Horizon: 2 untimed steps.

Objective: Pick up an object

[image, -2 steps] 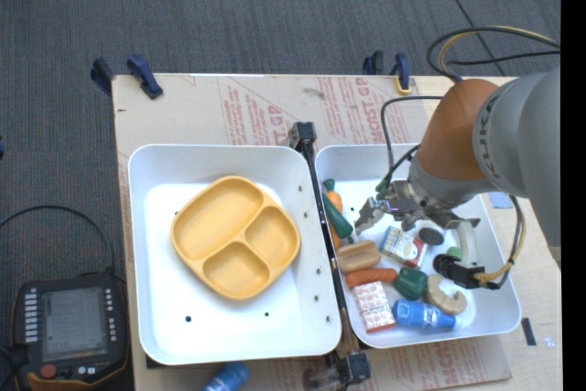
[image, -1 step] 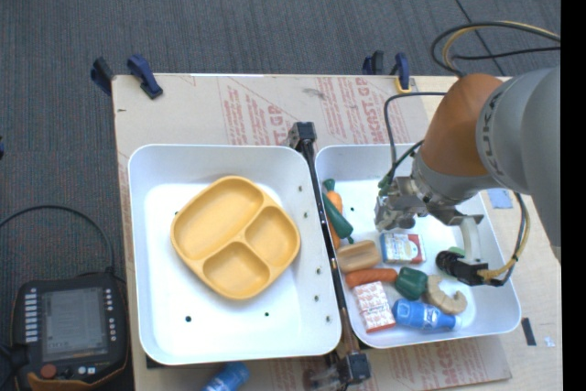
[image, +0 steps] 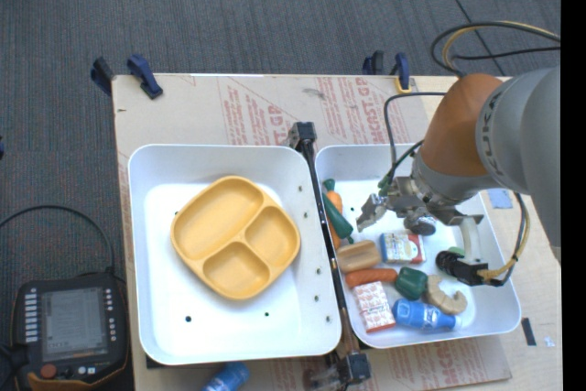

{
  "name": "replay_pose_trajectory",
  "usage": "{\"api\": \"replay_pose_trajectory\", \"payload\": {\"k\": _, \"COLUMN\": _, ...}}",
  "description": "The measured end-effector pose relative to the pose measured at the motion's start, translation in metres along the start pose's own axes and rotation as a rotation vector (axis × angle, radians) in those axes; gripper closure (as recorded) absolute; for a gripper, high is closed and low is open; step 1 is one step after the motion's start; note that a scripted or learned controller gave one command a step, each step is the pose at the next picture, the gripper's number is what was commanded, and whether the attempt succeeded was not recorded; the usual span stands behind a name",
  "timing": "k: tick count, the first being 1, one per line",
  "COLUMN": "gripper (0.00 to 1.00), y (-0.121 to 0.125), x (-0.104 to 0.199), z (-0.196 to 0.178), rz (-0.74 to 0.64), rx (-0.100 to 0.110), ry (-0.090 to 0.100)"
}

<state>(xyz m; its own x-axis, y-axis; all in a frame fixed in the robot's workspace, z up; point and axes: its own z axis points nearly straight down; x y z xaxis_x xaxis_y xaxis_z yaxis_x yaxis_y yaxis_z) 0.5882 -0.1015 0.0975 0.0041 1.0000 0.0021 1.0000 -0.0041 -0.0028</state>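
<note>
Nothing is picked up yet, by the look of it. The gripper (image: 396, 208) hangs over the right bin (image: 502, 311) with its fingers spread and nothing between them, just above the pile of toy food (image: 389, 275). The yellow plate (image: 235, 236) sits alone in the left bin (image: 146, 197).

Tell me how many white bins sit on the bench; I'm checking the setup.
2. The left bin holds a yellow divided plate. The right bin holds the small objects, with the gripper above them.
</note>
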Motion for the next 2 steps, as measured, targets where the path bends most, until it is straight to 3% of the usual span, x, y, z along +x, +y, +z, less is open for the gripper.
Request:
{"api": "replay_pose_trajectory", "payload": {"k": 1, "gripper": 0.0, "y": -0.0655, "x": 0.0117, "z": 0.0094, "rz": -0.004, "rx": -0.004, "ry": -0.002}}
{"api": "replay_pose_trajectory", "payload": {"k": 2, "gripper": 1.0, "y": -0.0655, "x": 0.011, "z": 0.0001, "rz": 0.002, "rx": -0.002, "ry": -0.001}}
